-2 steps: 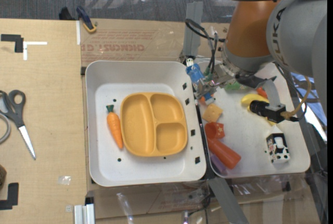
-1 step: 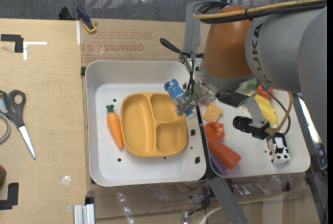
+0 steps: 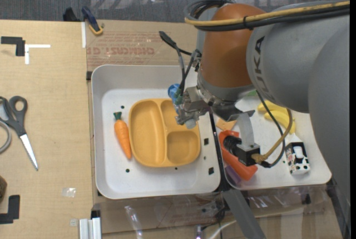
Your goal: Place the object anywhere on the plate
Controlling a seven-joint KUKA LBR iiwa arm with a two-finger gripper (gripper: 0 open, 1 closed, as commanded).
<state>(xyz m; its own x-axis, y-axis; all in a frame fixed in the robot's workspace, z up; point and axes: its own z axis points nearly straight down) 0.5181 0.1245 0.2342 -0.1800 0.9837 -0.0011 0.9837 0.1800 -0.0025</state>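
Note:
A yellow divided plate (image 3: 161, 132) lies in the left white bin (image 3: 105, 177). An orange toy carrot (image 3: 122, 136) with a green top rests on the bin floor just left of the plate, touching its rim. My gripper (image 3: 186, 111) hangs over the plate's right edge, near the ridge between its two smaller compartments. A small blue piece (image 3: 174, 91) shows beside the wrist; I cannot tell whether it is part of the gripper or an object. The arm's bulky orange and grey body hides much of the right bin.
The right bin (image 3: 317, 174) holds a yellow banana (image 3: 281, 115), an orange-red object (image 3: 236, 154) over a purple one (image 3: 233, 177), and a small black-and-white toy (image 3: 296, 158). Scissors (image 3: 19, 127) lie on the bench at far left. Cables hang around the wrist.

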